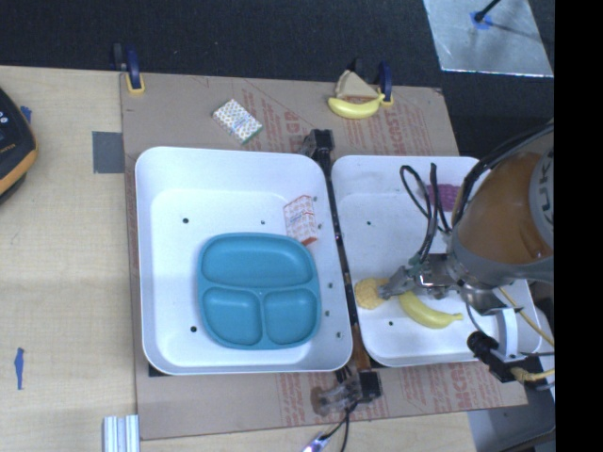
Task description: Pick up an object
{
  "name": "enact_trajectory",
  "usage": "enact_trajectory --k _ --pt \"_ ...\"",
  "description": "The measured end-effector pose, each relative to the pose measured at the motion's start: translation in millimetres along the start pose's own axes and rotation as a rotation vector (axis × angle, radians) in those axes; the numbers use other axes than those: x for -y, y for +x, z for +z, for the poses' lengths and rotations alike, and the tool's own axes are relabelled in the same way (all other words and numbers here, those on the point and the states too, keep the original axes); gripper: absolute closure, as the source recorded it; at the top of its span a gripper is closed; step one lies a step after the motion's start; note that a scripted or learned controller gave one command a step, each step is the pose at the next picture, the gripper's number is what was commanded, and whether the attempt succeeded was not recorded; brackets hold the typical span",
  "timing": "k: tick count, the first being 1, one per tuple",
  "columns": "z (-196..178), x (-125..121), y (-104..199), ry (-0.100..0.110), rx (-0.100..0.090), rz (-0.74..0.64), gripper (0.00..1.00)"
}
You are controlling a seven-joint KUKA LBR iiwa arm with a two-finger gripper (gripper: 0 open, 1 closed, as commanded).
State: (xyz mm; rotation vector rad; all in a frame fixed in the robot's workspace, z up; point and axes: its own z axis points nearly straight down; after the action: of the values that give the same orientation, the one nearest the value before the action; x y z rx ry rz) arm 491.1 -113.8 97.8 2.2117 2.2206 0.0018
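Note:
The right bin (pixel 377 182) holds a yellow banana (pixel 429 314) near its front and a round yellow piece (pixel 368 294) by its left wall. My gripper (pixel 417 278) hangs low over the bin, just above the banana's left end and right of the round piece. Nothing shows as lifted. A purple object (pixel 443 196) lies at the bin's back, partly hidden by black cables and the arm (pixel 504 224). The left bin (pixel 165 186) holds a blue divided tray (pixel 258 288) and a small red-and-white packet (pixel 301 219).
On the cardboard behind the bins lie a second banana (pixel 355 106) and a patterned packet (pixel 236 120). Blue clamps (pixel 134 72) hold the cardboard's back edge. A yellow-and-black device (pixel 11 139) sits at the far left. Black brackets (pixel 320 143) sit between the bins.

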Motion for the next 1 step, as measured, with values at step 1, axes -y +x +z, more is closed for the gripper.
enact_trajectory --k 1 --pt "-9.7 0.4 -0.8 0.005 -0.002 -0.003 1.00"
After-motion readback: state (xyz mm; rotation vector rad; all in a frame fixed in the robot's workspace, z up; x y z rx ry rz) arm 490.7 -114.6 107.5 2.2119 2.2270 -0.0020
